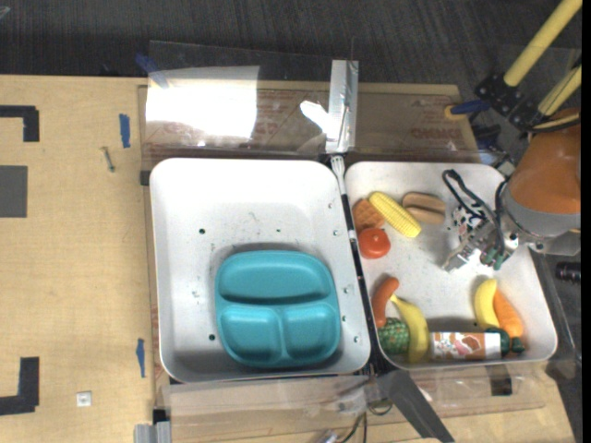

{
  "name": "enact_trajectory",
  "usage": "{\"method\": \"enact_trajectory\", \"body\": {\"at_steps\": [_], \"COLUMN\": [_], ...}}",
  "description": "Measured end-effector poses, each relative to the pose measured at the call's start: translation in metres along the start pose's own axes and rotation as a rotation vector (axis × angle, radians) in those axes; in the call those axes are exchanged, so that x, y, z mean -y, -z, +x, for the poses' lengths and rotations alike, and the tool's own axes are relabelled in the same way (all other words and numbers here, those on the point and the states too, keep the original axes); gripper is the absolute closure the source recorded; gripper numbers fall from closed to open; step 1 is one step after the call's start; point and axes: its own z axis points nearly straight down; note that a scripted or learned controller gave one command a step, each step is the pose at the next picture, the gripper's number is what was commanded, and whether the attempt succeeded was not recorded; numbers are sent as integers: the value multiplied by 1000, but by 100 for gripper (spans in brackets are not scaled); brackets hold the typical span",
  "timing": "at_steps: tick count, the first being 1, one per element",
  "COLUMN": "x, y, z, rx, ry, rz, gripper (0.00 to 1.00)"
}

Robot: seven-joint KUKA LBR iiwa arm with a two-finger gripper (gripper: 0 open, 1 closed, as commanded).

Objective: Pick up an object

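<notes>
The gripper point(469, 250) hovers low in the right bin point(434, 275), and I can't tell how its claw is set. Just beyond it lies the corn cob point(395, 214); the carrot point(507, 312) sits just behind. Best to centre squarely over one item before closing.

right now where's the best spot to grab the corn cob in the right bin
Grip the corn cob across its narrow middle, coming straight down from above. It lies flat and slanted, upper-left to lower-right, so set the fingers crosswise to that line. Its left end crowds the orange piece and the hot dog lies close on the right, so mid-body looks safest.
</notes>
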Motion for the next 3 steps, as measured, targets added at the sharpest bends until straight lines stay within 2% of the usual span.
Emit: {"method": "enact_trajectory", "body": {"at_steps": [1, 2, 3], "x": [-84, -101, -87], "y": [-1, 15, 1], "z": [-31, 27, 41], "rx": [0, -5, 3], "ry": [-61, -172, -204], "rz": [3, 1, -4], "gripper": [0, 0, 0]}}
